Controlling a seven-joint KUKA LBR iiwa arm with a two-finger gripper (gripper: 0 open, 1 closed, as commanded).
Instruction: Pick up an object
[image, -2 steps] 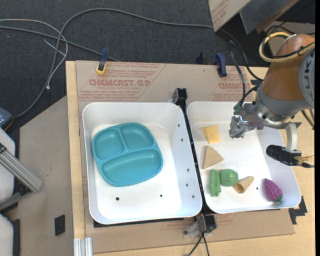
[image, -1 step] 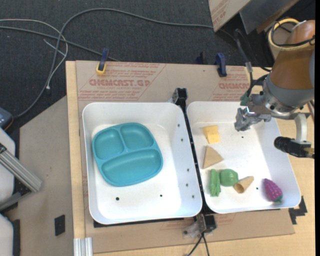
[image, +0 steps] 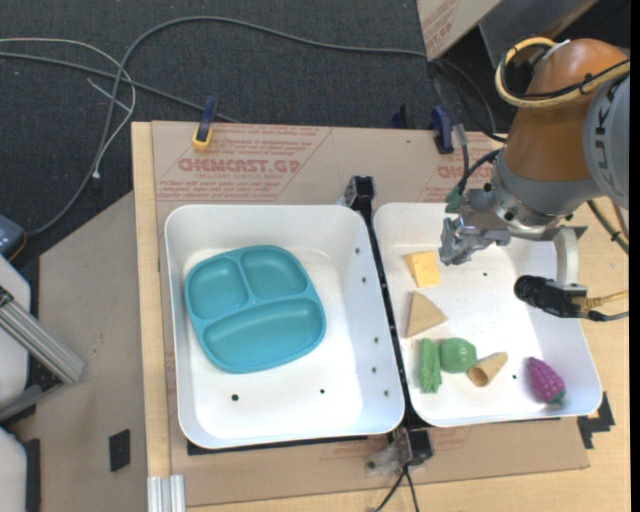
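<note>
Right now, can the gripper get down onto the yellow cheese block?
Probably yes. The gripper hangs just right of the yellow cheese block, which lies apart from the tan wedge, nothing covering it.

The gripper (image: 458, 243) is seen from above, so its fingertips merge into one dark grey shape and the gap between them cannot be made out. Behind it, the arm (image: 560, 110) is cut off by the right edge and hides the far right corner of the right bin (image: 500, 405). Just below the gripper, the yellow block (image: 423, 268) is too small to tell whether it touches the fingers. Further toward the near rim, the green piece (image: 443, 357) is too blurred to name. Far left of the gripper, a grey object (image: 25, 330) is cut by the left edge.
</note>
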